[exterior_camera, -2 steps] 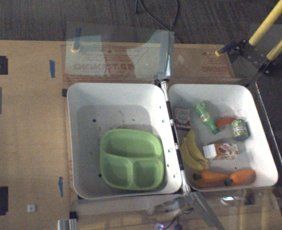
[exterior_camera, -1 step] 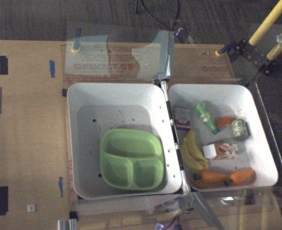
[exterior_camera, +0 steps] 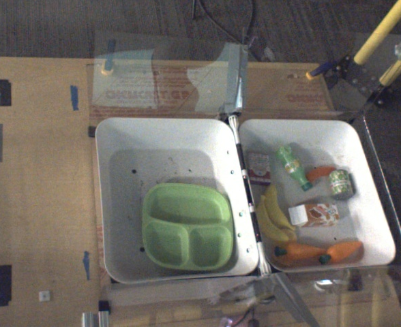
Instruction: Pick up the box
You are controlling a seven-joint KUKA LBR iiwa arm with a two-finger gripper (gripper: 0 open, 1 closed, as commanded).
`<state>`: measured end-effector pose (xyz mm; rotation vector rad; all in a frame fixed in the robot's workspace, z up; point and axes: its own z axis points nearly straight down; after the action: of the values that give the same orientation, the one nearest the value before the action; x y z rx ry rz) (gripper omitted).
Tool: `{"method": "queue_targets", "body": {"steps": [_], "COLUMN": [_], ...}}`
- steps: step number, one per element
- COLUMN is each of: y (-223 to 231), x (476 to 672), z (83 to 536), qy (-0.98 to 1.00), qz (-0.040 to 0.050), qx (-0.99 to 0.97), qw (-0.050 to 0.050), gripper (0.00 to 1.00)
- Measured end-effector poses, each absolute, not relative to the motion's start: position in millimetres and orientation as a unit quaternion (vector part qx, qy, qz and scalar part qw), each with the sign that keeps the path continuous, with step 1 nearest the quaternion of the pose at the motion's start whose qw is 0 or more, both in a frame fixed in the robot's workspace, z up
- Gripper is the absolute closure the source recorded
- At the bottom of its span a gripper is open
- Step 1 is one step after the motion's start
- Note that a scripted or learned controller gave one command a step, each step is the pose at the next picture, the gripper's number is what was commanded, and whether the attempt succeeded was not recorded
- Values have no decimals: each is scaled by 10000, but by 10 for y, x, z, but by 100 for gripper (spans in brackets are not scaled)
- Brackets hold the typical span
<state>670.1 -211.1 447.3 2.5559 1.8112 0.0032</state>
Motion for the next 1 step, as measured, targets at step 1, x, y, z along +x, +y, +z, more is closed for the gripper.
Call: {"method": "queue_targets", "body": {"steps": [1], "y": [-2070], "x": [6721], "z": [4586], "qy": [5809], "qz": [18], "qx": [8139], "qw": [69], "gripper": [100]}}
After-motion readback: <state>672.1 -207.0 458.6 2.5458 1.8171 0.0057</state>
